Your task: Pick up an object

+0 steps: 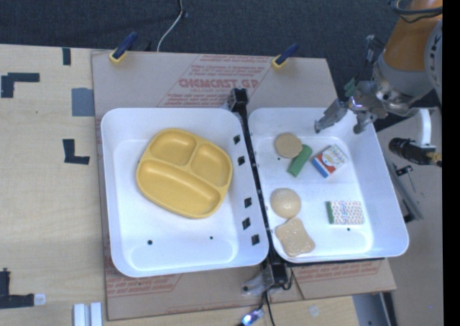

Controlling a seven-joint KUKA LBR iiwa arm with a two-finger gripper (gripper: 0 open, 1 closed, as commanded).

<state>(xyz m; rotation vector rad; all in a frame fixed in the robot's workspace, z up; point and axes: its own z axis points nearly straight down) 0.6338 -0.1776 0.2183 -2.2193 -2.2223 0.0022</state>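
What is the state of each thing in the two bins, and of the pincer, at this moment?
Pincer: open, holding nothing, over the right bin's far edge.
Yellow tray: lying flat in the left bin, compartments up.
Green block: lying against the upper round cookie.
Lower round cookie: flat, loose.
Toast slice: flat, near the front wall.
Red-and-blue packet: lying loose.
Patterned packet: lying flat.

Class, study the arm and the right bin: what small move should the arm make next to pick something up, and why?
Probably lower the end effector down and slightly inward toward the red, white and blue packet. The end effector sits open at the far rim of the right bin with nothing between its fingers, and that packet is the nearest item, lying apart from the green block.
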